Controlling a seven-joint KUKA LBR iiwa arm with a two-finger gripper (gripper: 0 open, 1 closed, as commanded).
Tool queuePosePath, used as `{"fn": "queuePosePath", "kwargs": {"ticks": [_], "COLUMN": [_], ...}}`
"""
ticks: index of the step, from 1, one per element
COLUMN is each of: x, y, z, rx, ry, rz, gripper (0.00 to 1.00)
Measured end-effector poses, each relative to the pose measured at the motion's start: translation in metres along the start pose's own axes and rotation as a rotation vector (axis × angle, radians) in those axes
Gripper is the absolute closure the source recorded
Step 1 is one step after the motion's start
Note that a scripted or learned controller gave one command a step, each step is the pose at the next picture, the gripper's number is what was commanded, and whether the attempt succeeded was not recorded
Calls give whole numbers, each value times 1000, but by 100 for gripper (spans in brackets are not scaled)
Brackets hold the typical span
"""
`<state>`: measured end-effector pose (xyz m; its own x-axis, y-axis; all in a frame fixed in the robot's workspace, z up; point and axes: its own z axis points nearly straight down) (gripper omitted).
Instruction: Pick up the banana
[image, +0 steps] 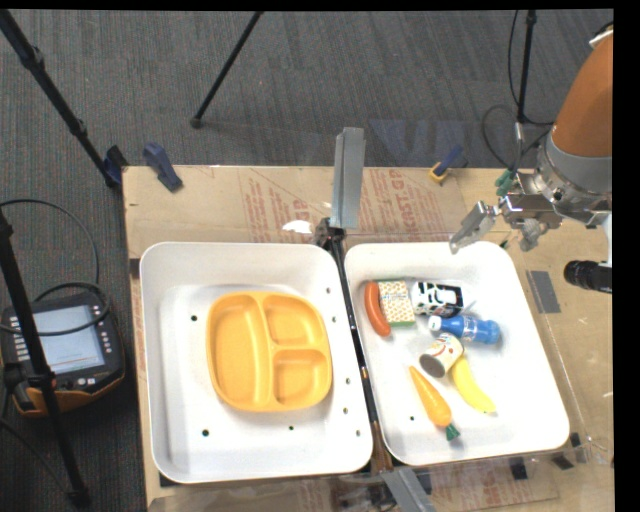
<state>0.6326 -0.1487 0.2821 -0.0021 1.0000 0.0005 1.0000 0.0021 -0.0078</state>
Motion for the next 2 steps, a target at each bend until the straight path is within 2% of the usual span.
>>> {"fn": "queuePosePath", "kwargs": {"ticks": [1,2], "x": [-38,-43], "y": [-47,-98], "z": [78,183], "rx": [0,-4], "ry": [1,1], "rz": [-83,-269], "gripper": [0,0]}}
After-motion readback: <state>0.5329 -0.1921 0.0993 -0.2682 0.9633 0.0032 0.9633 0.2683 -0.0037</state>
